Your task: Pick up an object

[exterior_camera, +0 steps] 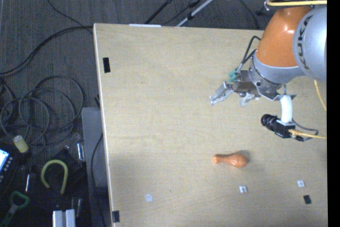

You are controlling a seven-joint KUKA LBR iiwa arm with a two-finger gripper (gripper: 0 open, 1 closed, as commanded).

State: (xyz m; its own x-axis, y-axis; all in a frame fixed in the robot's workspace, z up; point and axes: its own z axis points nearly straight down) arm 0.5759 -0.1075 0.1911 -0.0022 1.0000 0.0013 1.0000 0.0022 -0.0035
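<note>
Gripper seen above the bare tan bench top, fingers spread apart with nothing between them, orange pear-shaped object laid on its side well below it, untouched

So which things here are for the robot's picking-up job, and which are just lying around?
For the job:
- end effector, up above the board
- orange pear-shaped object, lying on the tan board

Just lying about:
- black cables on the floor
- green hook-shaped thing on the floor
- small markers on the board
</note>
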